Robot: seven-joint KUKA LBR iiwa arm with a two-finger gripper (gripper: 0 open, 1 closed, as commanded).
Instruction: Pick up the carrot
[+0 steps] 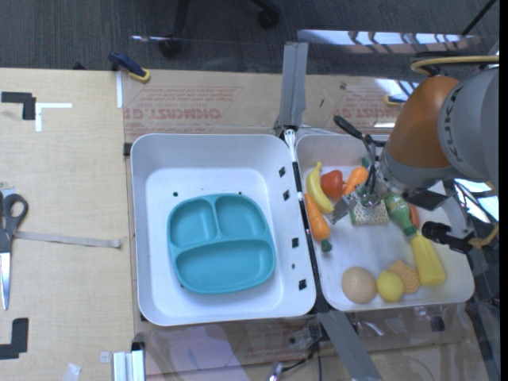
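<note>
Camera view, looking down at a slant: the carrot (317, 221), orange with a green stem end, lies lengthwise against the left wall of the right bin (456, 296). Just right of the carrot's upper end curves a yellow banana (317, 187), and beyond that sits a red pepper (332, 182). The gripper (359, 203) hangs right of the carrot, above the bin floor near a small orange piece (356, 178); whether it is spread or pinched cannot be told. Farther right of the carrot lie a green vegetable (399, 210) and a corn cob (427, 260). Below and right of the carrot rest an egg (359, 284), a lemon (390, 286) and a waffle-like piece (406, 275). Left of the carrot, the left bin (151, 213) holds a teal divided plate (221, 243).
</note>
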